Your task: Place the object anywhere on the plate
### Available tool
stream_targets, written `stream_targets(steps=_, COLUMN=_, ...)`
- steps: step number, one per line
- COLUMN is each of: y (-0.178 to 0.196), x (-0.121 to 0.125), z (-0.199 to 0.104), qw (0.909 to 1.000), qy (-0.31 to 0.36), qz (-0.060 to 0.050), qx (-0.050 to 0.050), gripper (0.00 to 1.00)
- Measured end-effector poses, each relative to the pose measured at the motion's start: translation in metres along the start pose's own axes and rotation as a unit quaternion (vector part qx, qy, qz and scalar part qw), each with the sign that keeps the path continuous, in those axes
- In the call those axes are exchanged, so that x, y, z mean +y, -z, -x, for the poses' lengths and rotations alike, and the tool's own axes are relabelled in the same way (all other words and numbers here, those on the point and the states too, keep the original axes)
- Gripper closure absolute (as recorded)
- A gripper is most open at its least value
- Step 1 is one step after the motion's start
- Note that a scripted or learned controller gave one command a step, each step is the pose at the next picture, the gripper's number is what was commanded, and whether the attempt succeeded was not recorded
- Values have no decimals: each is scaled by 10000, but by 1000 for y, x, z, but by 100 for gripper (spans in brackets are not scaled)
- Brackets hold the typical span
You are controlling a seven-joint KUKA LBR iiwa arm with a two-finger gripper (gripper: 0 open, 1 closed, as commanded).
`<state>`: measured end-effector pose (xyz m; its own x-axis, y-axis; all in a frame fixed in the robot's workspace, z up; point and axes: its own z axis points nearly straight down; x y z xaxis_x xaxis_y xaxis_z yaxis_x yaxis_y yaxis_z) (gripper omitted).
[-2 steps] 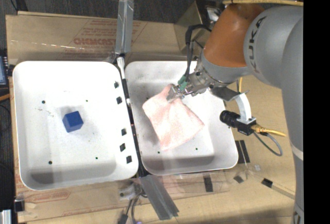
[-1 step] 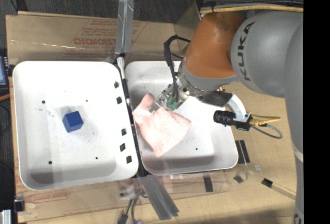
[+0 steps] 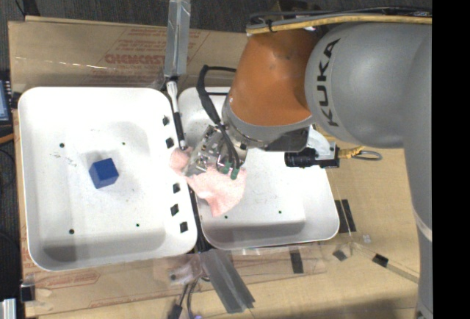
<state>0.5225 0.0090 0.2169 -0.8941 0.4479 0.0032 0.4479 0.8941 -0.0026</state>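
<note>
I see a blue cube [image 3: 103,172] lying in the left bin [image 3: 44,126], well left of the divider between the bins. Right of that divider, over the near-left part of the right bin [image 3: 316,214], the gripper [image 3: 214,159] sits against a pink plate [image 3: 219,189]. I cannot tell how its jaws stand.

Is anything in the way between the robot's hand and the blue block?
Yes, the walls where the two bins meet. The gripper hangs at the right bin's left edge, over a pink thing; the blue block sits in the left bin.
</note>
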Motion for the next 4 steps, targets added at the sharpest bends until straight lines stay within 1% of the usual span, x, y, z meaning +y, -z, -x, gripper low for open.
stream_targets(steps=1, y=7, x=35, z=-43, qw=9798, qy=2001, qz=1, qx=-5, gripper=100)
stream_targets(steps=2, y=14, x=71, z=-83, qw=9722, qy=2343, qz=-3, qx=-2, gripper=100)
stream_targets(steps=3, y=15, x=116, z=-109, qw=9721, qy=2347, qz=8, qx=-24, gripper=100)
stream_targets(steps=4, y=15, x=116, z=-108, qw=9721, qy=2345, qz=9, qx=-26, gripper=0)
